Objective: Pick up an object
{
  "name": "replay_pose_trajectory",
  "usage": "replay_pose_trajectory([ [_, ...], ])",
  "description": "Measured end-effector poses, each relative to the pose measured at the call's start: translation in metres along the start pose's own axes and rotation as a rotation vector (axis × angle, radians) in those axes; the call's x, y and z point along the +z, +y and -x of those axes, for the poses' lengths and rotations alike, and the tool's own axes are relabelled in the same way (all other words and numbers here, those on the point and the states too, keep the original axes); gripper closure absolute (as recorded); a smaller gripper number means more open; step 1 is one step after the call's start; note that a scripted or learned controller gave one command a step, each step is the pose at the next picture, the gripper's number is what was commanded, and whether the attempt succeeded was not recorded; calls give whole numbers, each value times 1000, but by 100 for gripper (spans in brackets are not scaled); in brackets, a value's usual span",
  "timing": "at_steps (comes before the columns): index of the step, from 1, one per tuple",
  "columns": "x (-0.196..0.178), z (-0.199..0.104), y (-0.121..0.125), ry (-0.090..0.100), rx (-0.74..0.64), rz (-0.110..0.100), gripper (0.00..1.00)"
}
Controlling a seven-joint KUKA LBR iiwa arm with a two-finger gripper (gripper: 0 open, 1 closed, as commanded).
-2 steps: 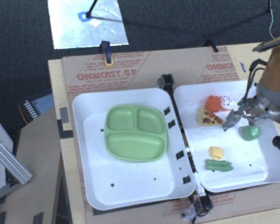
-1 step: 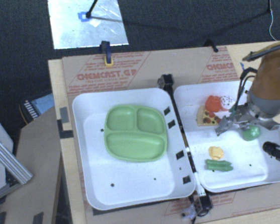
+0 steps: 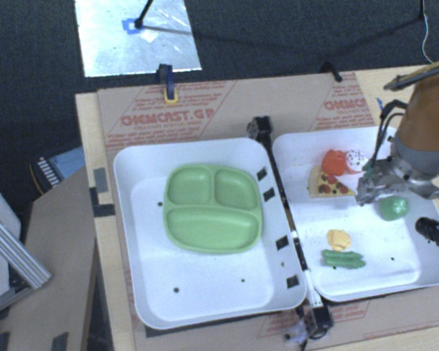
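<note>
Right of frame, the gripper (image 3: 371, 190) is hovering beside a green object (image 3: 393, 207); its grip I cannot tell, pizza slice (image 3: 330, 186) nearby.

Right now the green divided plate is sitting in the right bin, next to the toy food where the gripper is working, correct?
Not quite. The camera view shows the green divided plate alone in the left bin. The toy food, such as the pizza slice and green bean pod, lies in the right bin, where the gripper is working.
</note>
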State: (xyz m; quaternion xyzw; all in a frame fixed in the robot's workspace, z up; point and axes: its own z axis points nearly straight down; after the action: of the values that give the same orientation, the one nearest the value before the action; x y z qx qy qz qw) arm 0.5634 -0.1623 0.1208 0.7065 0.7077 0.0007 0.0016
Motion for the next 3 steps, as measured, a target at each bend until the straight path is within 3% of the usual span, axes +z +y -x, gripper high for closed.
replay_pose_trajectory([
  [1, -60, 3, 11, -1, -2, 5, 100],
  [2, -87, 3, 12, 0, -3, 1, 100],
  [3, -83, -49, 15, 3, -8, -2, 100],
])
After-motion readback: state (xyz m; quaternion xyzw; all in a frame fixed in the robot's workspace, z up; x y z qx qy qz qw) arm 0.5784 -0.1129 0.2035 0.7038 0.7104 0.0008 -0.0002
